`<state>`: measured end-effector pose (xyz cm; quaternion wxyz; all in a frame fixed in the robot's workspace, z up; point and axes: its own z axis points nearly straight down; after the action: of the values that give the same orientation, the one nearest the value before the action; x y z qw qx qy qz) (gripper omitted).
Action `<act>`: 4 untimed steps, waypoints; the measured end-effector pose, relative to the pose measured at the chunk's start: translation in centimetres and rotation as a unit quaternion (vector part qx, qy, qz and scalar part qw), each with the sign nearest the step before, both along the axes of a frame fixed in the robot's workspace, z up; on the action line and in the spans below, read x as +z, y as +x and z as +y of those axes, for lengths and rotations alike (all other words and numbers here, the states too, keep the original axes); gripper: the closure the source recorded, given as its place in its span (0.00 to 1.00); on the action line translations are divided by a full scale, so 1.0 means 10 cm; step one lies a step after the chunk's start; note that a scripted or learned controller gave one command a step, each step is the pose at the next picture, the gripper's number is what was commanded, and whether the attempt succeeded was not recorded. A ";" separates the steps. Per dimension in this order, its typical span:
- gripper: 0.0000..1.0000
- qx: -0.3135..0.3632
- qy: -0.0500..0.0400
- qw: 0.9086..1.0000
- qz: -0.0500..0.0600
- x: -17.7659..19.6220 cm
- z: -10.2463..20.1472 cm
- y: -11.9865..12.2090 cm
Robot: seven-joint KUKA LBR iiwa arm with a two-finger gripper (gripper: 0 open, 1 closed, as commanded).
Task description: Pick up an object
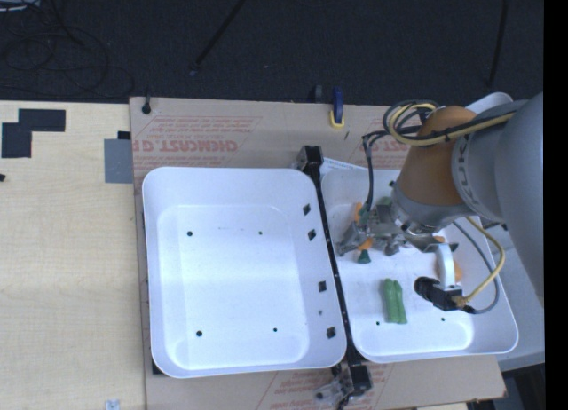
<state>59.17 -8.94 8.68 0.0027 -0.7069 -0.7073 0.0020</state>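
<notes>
My gripper (362,238) reaches down into the right bin (426,342), near its left wall, among small objects. An orange piece (358,212) pokes out just above the fingers, and a small dark green piece (363,256) lies just below them. A green oblong object (393,301) lies apart, lower in the same bin. The fingers are tangled with the clutter, so I cannot tell their state or whether anything sits between them.
The left bin (232,268) is a shallow white tray with a few dark dots on its floor. A black divider with clips (323,248) runs between the two bins. The grey arm with its orange band (439,169) overhangs the right bin's upper right.
</notes>
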 end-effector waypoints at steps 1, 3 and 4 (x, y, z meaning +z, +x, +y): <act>1.00 -0.003 0.000 1.000 0.000 0.10 -0.02 0.01; 1.00 0.000 0.000 1.000 -0.001 1.47 1.53 -0.41; 1.00 0.001 0.000 1.000 0.000 1.55 1.54 -0.41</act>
<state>55.09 6.42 24.22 0.0027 -0.7063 -0.7079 0.0024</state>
